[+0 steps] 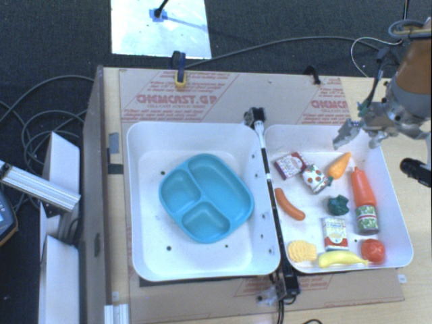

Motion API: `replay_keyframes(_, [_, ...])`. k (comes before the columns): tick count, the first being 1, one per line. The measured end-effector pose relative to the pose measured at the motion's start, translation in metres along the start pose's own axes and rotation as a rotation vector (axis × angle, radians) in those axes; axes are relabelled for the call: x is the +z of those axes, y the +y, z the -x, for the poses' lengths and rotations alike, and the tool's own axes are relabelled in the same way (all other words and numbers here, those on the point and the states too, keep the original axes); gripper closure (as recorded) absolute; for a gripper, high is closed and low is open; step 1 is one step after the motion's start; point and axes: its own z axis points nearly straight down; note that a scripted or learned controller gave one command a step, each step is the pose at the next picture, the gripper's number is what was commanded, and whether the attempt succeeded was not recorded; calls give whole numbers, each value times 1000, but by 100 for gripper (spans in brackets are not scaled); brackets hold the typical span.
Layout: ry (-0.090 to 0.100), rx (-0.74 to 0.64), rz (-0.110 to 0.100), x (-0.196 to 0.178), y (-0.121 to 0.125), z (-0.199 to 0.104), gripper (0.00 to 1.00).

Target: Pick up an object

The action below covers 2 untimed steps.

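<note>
Nearest the camera, along the front of the right bin (398, 238), a yellow banana (341, 259) is lying flat, with a red tomato (372, 250) just beside it on the right and a yellow ridged piece (302, 250) just to its left. Behind the banana a small red-labelled can (335, 233) is standing, and a dark green piece (337, 204) is sitting just beyond it. A ketchup bottle (364, 200) is lying lengthwise along the right side of the bin. Toward the divider a sausage (289, 204) is resting at a slant. Farther back, a spotted can (314, 178), a dark red packet (289, 165) and an orange carrot (339, 165) are sitting close together. In the left bin (152, 154) a blue divided plate (205, 197) is lying in the middle. Both bins are resting on the surface (223, 93). At the far right corner the gripper (360, 135) is hanging over the back rim of the right bin, its fingers spread wide and holding nothing, apart from the carrot below it.
</note>
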Motion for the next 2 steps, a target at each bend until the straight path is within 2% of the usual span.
replay_keyframes(1, [-1, 2, 1, 146, -3, 33, 0])
replay_keyframes(2, [-1, 1, 4, 135, -1, 33, 100])
